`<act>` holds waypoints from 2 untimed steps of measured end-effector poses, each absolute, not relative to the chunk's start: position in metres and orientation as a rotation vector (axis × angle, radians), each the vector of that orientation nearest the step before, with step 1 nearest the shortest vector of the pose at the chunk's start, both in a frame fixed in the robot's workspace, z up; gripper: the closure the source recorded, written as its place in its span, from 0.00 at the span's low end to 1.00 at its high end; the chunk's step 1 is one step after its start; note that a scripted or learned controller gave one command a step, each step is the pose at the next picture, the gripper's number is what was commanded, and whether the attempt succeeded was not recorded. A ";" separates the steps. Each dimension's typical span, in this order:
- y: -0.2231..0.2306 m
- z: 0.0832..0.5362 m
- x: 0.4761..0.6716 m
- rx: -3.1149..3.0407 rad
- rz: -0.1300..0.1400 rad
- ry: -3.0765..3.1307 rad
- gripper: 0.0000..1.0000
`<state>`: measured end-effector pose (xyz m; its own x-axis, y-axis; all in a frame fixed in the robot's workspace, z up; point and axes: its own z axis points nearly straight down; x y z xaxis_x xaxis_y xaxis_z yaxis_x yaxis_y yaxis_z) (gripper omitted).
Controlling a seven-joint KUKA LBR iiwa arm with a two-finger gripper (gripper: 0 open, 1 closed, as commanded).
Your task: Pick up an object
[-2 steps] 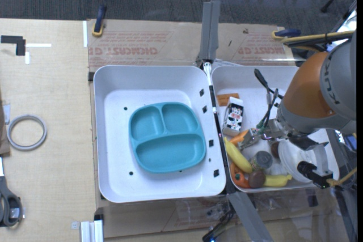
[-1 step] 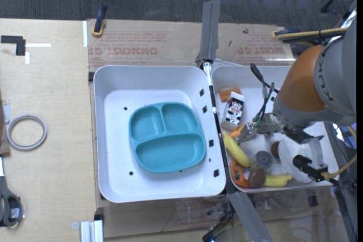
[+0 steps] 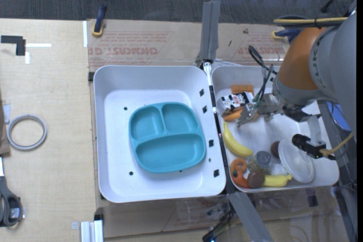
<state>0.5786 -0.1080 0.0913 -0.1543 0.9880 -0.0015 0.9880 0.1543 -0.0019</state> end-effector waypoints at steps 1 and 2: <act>-0.097 0.091 0.611 -2.162 0.005 -2.279 0.00; -0.106 0.088 0.647 -2.213 0.026 -2.211 0.00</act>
